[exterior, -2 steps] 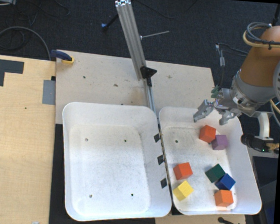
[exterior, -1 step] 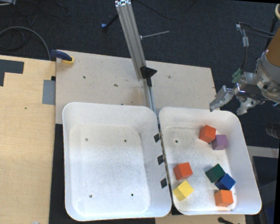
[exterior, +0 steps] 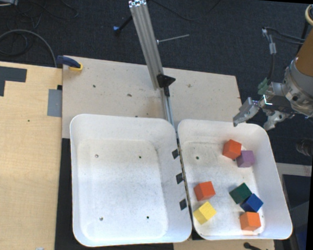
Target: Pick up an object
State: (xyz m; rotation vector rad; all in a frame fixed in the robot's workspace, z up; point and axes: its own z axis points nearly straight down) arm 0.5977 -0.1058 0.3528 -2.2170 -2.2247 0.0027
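Pale desk (exterior: 122,86) carried two white bins; right bin (exterior: 280,206) held seven blocks; gripper (exterior: 258,115) hung over its far edge, fingers apart, clasping nothing.

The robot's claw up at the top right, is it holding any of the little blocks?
No. The grey two-finger gripper hangs open over the right white bin's far rim with nothing between its fingers. The coloured blocks, like the orange cube, all lie in the bin.
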